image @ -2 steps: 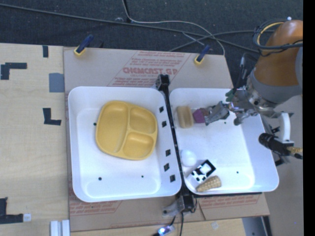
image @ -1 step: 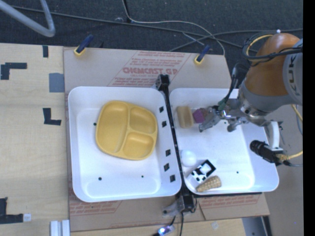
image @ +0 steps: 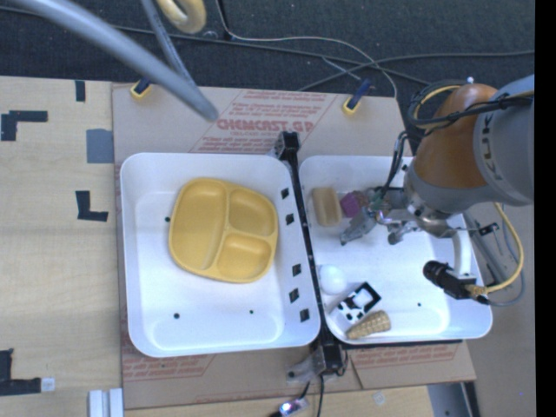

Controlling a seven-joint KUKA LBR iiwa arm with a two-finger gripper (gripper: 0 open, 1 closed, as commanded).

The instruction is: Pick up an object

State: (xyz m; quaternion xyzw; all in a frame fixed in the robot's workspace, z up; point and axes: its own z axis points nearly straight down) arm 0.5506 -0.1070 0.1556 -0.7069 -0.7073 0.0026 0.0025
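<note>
My gripper hangs over the right bin, its fingers spread apart and holding nothing. One fingertip points left, just below a small purple object. A tan block lies left of the purple one, near the divider. Lower in the same bin sit a white ball, a black-and-white patterned piece and a tan cone.
The left bin holds a yellow divided plate. A black divider runs between the bins. The grey arm with its orange band covers the right bin's upper right. Cables loop beside the bin's right edge.
</note>
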